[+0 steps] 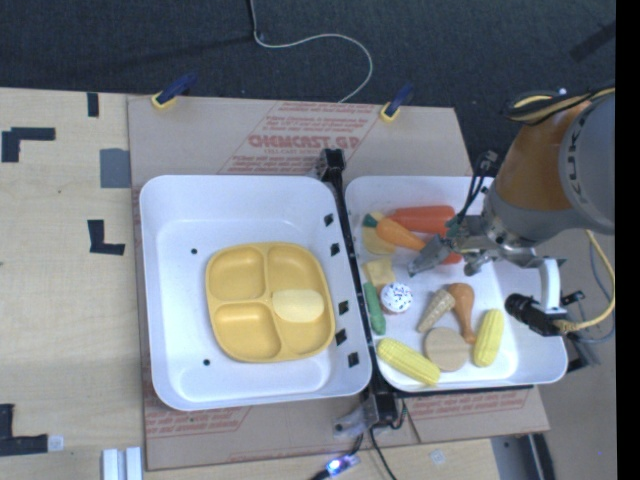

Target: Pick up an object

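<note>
Grey pincer (432, 259) low in right bin (530, 373), beside carrots (410, 226)

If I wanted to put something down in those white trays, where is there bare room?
The left bin has bare floor all around the yellow plate, widest along its top and left walls. The right bin is crowded: carrots, corn cobs, a drumstick and the gripper cover its floor.

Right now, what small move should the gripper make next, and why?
Probably a short drop straight down. The gripper hangs in the right bin among the toy food, just below the carrot, with nothing visibly between its fingers, so lowering first seems the sensible step.
</note>
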